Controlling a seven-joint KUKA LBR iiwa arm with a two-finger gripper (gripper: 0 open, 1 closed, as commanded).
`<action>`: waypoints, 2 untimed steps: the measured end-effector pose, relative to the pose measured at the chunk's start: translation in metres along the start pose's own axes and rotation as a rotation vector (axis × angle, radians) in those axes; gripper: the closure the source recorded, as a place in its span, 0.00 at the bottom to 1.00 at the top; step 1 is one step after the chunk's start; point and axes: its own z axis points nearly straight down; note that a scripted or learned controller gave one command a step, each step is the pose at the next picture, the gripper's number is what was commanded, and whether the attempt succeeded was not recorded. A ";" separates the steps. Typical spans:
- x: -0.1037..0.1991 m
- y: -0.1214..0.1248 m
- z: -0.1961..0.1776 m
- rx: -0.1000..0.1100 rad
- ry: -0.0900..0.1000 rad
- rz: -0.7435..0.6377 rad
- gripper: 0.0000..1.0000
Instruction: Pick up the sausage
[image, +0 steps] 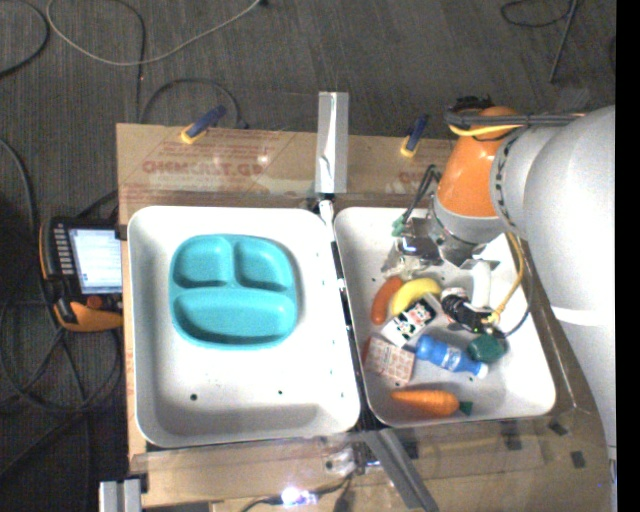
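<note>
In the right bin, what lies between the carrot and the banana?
In the camera view, a blue bottle and a black-and-white carton lie between the carrot and the banana.

Orange-red sausage (386, 299) in right bin, tilted, touching yellow banana's left side

The gripper (415, 250) hangs low in the right bin (540, 400) above a sausage (385, 299), banana (413, 293) and carrot (425, 402).

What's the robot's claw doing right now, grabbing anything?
Gripper: low over the right bin; open or shut cannot be told.
</note>
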 end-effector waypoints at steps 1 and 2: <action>-0.018 -0.133 -0.001 -0.004 -0.004 -0.103 1.00; -0.015 -0.132 0.001 -0.006 -0.004 -0.108 0.00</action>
